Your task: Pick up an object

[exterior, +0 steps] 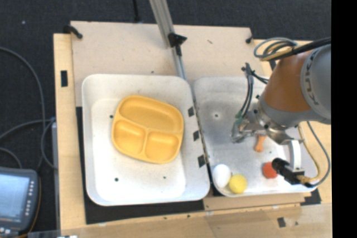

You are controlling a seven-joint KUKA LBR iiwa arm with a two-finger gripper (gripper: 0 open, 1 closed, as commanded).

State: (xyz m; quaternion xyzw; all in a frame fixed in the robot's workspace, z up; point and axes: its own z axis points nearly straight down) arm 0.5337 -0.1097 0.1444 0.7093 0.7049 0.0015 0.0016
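In the right bin (217, 97), my gripper (242, 134) hangs low over the bin floor, with the grey and orange arm reaching in from the right. A small orange piece (259, 145) lies just to the right of the gripper, partly under the wrist. A red object (270, 170) sits near the bin's front right. Close together at the front edge lie a white egg-shaped object (222, 175) and a yellow ball (238, 184). I see nothing between the gripper's tips.
The left bin (100, 175) holds a yellow divided plate (148, 129). A slanted metal rail (162, 14) rises behind the bins. Cables loop above the arm at the back right. The far half of the right bin's floor is bare.
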